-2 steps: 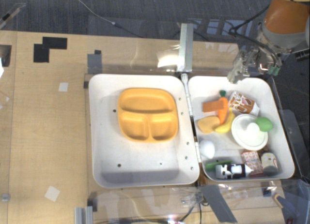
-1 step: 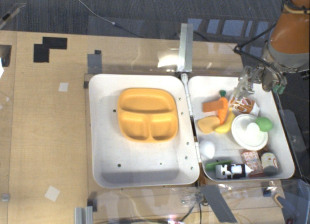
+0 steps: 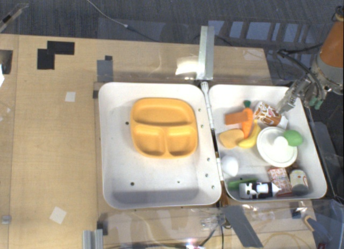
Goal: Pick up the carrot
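The carrot (image 3: 247,122) is orange with a green top and lies nearly upright in the picture in the right bin (image 3: 317,159), near its upper middle. An orange block (image 3: 234,118) touches its left side and a banana (image 3: 248,142) lies at its lower end. My gripper (image 3: 287,104) hangs over the bin's upper right part, to the right of the carrot and apart from it, just above a printed snack packet (image 3: 267,114). Nothing shows between its tips.
The right bin also holds a white bowl (image 3: 277,147), a green ball (image 3: 293,137), a pale yellow lump (image 3: 229,137), a white egg (image 3: 230,164), a dark bottle (image 3: 252,188) and two small cans (image 3: 289,179). A yellow divided plate (image 3: 164,127) lies in the left bin (image 3: 115,178).
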Controlling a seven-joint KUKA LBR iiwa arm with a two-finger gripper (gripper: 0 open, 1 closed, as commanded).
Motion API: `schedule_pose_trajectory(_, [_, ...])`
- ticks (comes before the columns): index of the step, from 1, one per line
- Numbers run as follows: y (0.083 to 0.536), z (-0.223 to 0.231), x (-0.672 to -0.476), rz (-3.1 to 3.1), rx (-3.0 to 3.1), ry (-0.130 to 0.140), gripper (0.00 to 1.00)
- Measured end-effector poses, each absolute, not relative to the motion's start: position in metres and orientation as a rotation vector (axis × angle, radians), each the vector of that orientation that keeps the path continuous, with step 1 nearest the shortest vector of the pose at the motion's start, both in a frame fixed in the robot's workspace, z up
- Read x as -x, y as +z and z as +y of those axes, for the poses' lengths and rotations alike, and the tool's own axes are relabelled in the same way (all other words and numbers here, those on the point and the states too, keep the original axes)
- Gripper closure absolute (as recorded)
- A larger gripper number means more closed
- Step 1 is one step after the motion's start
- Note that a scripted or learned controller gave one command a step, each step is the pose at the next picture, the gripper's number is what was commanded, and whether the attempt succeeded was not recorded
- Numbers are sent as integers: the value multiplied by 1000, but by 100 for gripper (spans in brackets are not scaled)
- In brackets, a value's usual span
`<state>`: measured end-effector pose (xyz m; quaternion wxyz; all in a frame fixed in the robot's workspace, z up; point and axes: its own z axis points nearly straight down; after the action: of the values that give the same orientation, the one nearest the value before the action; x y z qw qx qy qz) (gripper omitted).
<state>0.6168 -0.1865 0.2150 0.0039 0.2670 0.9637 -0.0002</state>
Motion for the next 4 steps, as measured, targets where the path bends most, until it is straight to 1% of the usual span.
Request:
schedule_pose_trajectory(1, [188, -203, -640, 2922, -1132, 1, 100])
schedule_pose_trajectory(2, [175, -205, -643, 2808, -1391, 2, 100])
schedule_pose_trajectory(3, [165, -204, -664, 2509, -1876, 5, 100])
schedule_pose_trajectory(4, [175, -205, -671, 2329, -2097, 5, 100])
